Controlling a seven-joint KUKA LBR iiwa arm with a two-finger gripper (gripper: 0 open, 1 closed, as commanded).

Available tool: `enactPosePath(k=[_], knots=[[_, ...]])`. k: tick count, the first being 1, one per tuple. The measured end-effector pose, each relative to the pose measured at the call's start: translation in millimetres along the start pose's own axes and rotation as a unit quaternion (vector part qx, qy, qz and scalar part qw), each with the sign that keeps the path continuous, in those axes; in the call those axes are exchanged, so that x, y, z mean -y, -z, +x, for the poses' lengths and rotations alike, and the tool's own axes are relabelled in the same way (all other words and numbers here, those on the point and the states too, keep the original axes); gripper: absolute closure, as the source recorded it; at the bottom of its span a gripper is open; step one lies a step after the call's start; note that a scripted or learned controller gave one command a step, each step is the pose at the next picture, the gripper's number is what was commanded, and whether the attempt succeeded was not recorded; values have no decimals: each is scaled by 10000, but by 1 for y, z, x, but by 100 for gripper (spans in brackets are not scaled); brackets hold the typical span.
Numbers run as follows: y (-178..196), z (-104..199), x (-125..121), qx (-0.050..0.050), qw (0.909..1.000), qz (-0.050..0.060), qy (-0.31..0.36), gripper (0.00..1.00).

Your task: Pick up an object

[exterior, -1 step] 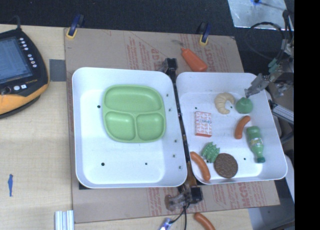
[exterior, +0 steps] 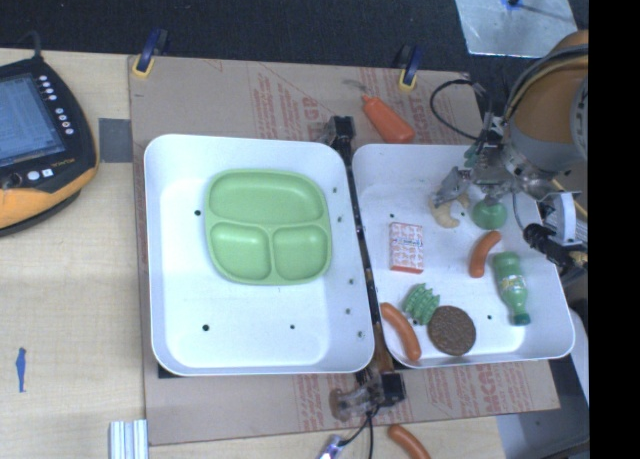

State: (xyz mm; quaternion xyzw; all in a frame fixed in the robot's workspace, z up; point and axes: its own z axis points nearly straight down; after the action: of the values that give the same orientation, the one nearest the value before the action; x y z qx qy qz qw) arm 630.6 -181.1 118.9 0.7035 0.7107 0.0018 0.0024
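Right bin [exterior: 560,347], contents: a pink-and-white packet [exterior: 406,247] near the middle, a small sausage [exterior: 483,252] right of it, a green bottle [exterior: 511,287] by the right edge, a brown disc [exterior: 452,330], a spiky green piece [exterior: 421,302] and a longer sausage [exterior: 400,332] along the front edge. The gripper [exterior: 470,187] hangs over the back right corner above a pale piece [exterior: 447,213] and a green round piece [exterior: 490,213]; whether it grips anything cannot be told. Left bin [exterior: 170,347]: one green divided plate [exterior: 268,225], centre-back.
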Motion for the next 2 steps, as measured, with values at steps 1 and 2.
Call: enactPosePath(k=[1, 2], knots=[[-27, 43, -25, 4, 10000, 43, -19, 0], [-17, 42, -25, 8, 10000, 49, -10, 100]])
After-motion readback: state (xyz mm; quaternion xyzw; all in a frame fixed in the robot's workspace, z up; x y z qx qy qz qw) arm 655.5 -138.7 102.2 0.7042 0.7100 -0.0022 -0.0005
